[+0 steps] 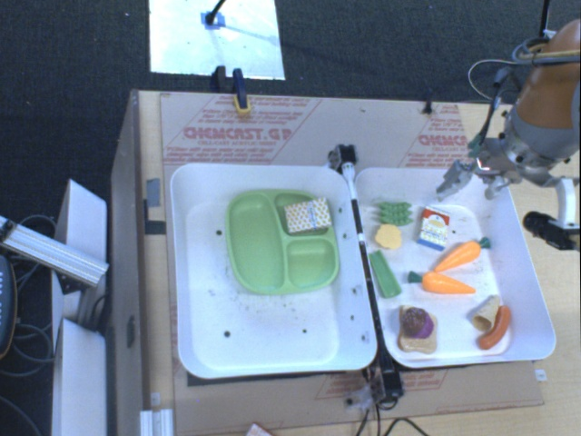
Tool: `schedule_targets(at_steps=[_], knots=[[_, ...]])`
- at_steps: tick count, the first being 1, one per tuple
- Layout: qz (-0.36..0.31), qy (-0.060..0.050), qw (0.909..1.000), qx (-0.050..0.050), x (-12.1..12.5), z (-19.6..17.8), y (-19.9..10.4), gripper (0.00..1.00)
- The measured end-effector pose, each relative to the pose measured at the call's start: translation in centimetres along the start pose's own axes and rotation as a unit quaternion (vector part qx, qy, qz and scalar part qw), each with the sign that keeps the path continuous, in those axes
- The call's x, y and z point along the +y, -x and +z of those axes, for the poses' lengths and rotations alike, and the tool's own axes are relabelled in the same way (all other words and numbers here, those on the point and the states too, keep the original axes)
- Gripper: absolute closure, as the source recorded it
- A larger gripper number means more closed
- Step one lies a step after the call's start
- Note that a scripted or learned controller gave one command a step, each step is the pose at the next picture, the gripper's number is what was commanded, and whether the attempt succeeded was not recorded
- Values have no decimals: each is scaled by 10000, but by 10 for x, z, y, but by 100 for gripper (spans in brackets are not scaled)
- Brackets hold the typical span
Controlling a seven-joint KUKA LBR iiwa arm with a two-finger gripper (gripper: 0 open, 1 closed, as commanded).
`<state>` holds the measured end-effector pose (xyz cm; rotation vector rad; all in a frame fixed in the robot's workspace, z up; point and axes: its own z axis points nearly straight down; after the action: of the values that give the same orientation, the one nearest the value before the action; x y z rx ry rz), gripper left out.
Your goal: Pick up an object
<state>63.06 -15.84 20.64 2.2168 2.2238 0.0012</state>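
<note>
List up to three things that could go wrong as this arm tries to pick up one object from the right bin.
1. The two carrots lie close together, so the gripper may nudge one while reaching for the other.
2. The sausage lies near the right bin's rim; a descent there could strike the wall.
3. The small carton and yellow piece sit among other toys, so a miss could scatter them.

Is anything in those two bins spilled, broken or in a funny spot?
Nothing looks broken. Dark specks dot the left bin floor around the green tray, like scattered crumbs. A patterned block sits across the tray's divider, not in one compartment. The toy food in the right bin lies loosely scattered.
</note>
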Motion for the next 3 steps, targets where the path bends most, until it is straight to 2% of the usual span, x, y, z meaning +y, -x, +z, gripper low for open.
schedule_targets(at_steps=[1, 2, 3], knots=[[10, -2, 10000, 1, -47, 122, 1, 0], [-8, 10, 10000, 5, 39, 121, -41, 0], [7, -7, 10000, 4, -32, 122, -65, 0]])
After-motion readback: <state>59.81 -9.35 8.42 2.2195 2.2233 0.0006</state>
